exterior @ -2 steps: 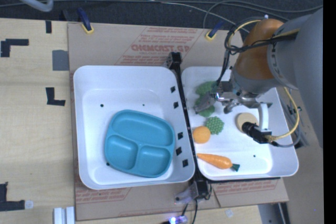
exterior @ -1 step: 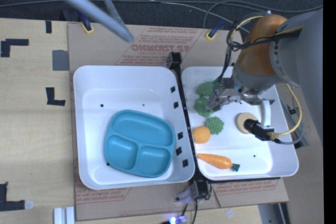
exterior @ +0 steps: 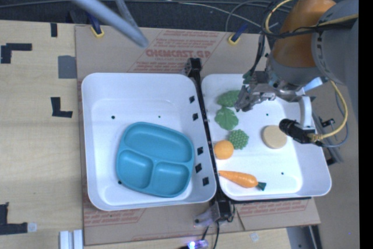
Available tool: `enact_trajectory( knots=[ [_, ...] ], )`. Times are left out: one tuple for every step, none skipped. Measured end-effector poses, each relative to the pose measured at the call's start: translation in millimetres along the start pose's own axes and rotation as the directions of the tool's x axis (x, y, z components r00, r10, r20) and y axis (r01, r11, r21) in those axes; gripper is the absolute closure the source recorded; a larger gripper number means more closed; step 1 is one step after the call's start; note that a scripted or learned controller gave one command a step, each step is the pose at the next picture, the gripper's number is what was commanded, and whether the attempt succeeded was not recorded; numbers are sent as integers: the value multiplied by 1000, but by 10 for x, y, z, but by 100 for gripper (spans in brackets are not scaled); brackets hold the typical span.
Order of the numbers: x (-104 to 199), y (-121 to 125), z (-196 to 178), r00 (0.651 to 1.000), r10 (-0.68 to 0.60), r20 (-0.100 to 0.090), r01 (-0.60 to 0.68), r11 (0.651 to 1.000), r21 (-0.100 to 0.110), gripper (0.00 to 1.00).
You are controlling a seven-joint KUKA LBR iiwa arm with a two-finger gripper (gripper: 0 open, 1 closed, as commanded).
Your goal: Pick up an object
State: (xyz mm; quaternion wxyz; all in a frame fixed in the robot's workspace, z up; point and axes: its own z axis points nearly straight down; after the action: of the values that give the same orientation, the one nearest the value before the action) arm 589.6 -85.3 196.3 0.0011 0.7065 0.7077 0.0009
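Fingers point(exterior: 243, 101): can't tell if spread or clenched, low over the upper green leafy plastic vegetable point(exterior: 229, 98) at the right white bin's point(exterior: 315, 181) left side, nothing visibly held. Approach step, I'd judge. Next: settle down, clamp, lift. Second leaf point(exterior: 227, 119), orange ball point(exterior: 224, 150) nearby.

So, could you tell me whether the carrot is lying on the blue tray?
No, the carrot lies on the floor of the right bin, while the blue tray sits in the left bin.
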Motion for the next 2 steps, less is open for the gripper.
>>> enact_trajectory(
  knots=[
    [14, 13, -630, 1000, 0, 0, 0, 1000, -1, 100],
    [14, 16, -960, 1000, 0, 0, 0, 1000, 3, 100]
  ],
)
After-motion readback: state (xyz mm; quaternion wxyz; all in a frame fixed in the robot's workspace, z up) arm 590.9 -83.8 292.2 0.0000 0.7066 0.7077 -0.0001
